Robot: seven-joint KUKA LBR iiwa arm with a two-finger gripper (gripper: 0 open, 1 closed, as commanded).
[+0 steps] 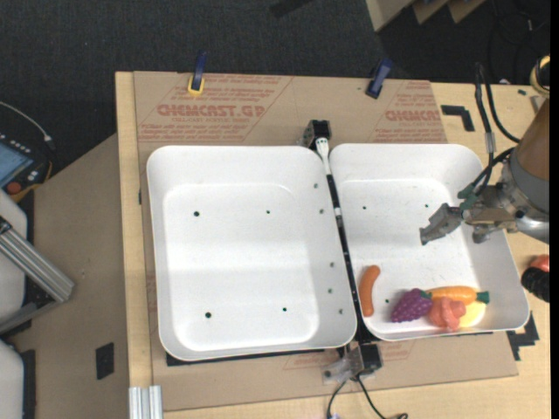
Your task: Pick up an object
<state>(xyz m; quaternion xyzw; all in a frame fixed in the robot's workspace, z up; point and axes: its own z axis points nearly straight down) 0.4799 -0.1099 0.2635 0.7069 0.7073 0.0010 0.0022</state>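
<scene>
Several toy foods lie along the near edge of the right bin point(410, 168): an orange sausage point(369, 289), a purple bunch of grapes point(410, 305), an orange carrot point(455, 294), a pink-red piece point(445, 314) and a yellow piece point(472, 316). My gripper point(456, 232) hangs over the right side of this bin, above and behind the food pile. Its fingers point(435, 226) are spread open with nothing between them. It touches none of the toys.
The left bin point(175, 260) sits beside the right one, with a black divider strip point(336, 225) between them. Both rest on a cardboard sheet point(262, 103) held by clamps at the back. A cable point(486, 120) runs along the arm at the right.
</scene>
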